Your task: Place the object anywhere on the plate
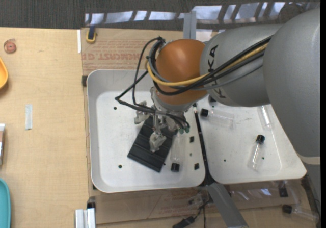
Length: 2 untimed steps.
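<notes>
The arm [239,69] is stretched over 2 bins. In the left bin [102,120] a black slab [145,150] is laid flat, its long axis running upper right to lower left. The gripper [157,141] is hung over it; whether the jaws are spread cannot be told. Clear tubes [254,153] are scattered in the right bin [285,166].

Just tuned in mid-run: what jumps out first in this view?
The big grey arm sweeps in from the right, its orange band hanging over the left bin. Below it the tool sits right over a black ribbed block lying tilted on that bin's floor. In the right bin, a clear vial with a black cap lies apart.
</notes>
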{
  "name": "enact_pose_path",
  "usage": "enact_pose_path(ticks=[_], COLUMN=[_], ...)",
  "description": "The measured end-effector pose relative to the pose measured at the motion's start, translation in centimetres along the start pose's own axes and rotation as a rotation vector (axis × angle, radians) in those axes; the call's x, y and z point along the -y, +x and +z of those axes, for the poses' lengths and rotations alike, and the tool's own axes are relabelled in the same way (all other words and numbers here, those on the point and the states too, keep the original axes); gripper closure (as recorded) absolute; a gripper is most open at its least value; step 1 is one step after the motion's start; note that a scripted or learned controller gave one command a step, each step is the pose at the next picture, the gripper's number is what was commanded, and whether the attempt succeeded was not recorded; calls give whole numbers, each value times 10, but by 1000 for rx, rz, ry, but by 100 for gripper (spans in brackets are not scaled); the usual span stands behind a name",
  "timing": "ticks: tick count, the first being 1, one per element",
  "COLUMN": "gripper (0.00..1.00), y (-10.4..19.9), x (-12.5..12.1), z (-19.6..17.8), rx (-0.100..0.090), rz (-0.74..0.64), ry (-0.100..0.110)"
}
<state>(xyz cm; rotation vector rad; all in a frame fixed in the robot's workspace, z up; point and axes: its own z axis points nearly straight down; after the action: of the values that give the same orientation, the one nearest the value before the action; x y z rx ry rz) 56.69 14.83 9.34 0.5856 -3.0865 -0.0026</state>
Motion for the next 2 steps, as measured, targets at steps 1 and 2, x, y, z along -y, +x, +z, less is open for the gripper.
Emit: enact_pose_path(ticks=[1,2], gripper=[0,0], y=[-60,-87], x=[-23,-52], z=[4,4], rx=[0,1], rz=[75,543], ry=[0,2])
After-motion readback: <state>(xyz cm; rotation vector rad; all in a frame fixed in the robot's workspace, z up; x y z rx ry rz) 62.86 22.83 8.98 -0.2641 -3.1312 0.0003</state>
